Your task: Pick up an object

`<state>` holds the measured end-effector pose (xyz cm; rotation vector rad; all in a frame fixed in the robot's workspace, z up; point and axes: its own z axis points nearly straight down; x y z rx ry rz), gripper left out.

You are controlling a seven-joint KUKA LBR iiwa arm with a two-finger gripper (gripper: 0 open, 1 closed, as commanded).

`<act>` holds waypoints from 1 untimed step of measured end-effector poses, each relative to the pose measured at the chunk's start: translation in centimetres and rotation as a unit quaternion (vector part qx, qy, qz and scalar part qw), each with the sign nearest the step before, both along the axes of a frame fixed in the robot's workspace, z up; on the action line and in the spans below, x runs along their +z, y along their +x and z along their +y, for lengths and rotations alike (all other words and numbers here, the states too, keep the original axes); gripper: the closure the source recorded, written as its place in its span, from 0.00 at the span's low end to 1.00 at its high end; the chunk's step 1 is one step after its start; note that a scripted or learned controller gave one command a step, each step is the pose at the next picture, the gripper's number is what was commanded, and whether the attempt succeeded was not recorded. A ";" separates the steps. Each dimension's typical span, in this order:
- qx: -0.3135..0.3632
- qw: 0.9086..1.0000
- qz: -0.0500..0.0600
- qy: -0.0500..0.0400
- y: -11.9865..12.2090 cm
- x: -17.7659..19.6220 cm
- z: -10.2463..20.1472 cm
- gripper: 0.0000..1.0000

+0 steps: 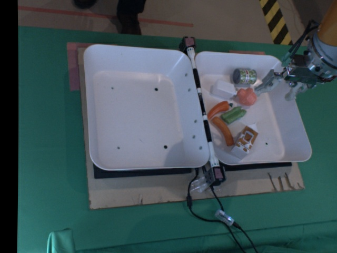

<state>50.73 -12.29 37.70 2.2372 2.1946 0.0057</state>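
arm [325,33] cut off at right edge above end effector [278,87].

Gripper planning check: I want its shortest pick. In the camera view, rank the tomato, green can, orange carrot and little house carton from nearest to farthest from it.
From the gripper, over the right bin:
1. Tomato, just left of it.
2. Green can, up-left; nearly tied with the tomato.
3. Little house carton, lower.
4. Orange carrot, lower-left.

A robotics lab or workshop: yellow-black hazard tape [274,9] on the floor, a green-covered tabletop [47,141], two white bins [105,57] on cardboard [131,194], loose cables [221,217].
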 end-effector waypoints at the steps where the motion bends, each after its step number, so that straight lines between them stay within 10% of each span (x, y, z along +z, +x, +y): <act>1: 0.000 1.000 0.003 0.000 4.7 -11.7 -0.8 0.00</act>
